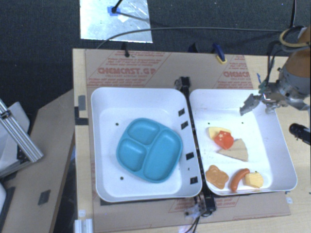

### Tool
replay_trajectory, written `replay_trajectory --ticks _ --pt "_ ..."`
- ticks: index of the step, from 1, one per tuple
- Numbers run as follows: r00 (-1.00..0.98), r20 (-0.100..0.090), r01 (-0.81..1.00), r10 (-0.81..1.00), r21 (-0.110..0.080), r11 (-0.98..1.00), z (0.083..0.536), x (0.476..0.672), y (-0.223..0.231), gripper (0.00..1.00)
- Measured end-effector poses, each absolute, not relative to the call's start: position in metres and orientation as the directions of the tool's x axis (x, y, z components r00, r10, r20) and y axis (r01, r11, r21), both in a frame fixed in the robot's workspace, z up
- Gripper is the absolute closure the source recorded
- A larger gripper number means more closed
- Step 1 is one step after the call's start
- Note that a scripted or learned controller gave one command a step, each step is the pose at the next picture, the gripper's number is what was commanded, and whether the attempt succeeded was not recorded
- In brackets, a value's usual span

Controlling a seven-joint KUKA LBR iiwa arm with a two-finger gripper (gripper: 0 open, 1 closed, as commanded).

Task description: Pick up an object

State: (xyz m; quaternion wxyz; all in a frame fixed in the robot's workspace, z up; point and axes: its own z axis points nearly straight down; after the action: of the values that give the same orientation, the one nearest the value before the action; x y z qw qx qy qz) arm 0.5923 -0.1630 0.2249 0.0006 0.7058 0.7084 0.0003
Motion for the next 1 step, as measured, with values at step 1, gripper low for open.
replay_trajectory --ticks 1 --pt "-0.001 0.0 1.0 1.0 -0.001 0.001 0.1712 0.5949 -0.1729 0.0"
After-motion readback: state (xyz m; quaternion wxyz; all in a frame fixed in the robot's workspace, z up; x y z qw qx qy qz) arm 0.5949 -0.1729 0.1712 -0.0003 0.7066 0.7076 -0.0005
